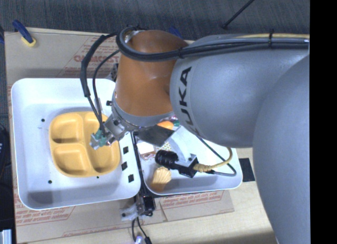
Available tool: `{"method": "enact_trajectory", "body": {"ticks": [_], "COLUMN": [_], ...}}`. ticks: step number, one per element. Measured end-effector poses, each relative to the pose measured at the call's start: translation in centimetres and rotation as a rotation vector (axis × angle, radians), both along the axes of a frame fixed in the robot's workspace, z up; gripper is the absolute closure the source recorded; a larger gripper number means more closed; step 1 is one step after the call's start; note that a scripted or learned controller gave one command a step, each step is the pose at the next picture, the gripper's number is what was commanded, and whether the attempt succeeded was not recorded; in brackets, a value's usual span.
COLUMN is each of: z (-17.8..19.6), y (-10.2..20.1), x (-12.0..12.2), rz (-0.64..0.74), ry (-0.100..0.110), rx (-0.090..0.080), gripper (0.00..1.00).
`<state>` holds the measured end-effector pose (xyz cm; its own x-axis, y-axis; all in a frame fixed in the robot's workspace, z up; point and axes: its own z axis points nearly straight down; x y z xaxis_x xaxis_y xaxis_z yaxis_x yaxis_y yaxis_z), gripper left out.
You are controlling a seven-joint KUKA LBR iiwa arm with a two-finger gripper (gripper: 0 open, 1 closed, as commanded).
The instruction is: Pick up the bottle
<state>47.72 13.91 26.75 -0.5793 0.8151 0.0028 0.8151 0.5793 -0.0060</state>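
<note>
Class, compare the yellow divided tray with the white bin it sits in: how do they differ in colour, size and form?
The yellow tray is yellow; the white bin is white. The tray is smaller and lies inside the bin, leaving bare floor around it. The tray is split into compartments; the bin is one open basin. Both are shallow with rounded corners.

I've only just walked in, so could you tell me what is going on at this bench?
The grey KUKA arm reaches in from the right over the two white bins, covering most of the right bin. Its end effector sits over the yellow divided tray in the left bin. I can't make out a bottle in its grip.
</note>
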Motion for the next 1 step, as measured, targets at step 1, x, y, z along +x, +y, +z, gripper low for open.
{"method": "enact_trajectory", "body": {"ticks": [1], "z": [1.65], "y": [-6.66], "x": [-0.07], "rz": [0.127], "ry": [-0.005], "rx": [0.001], "gripper": [1.0]}}
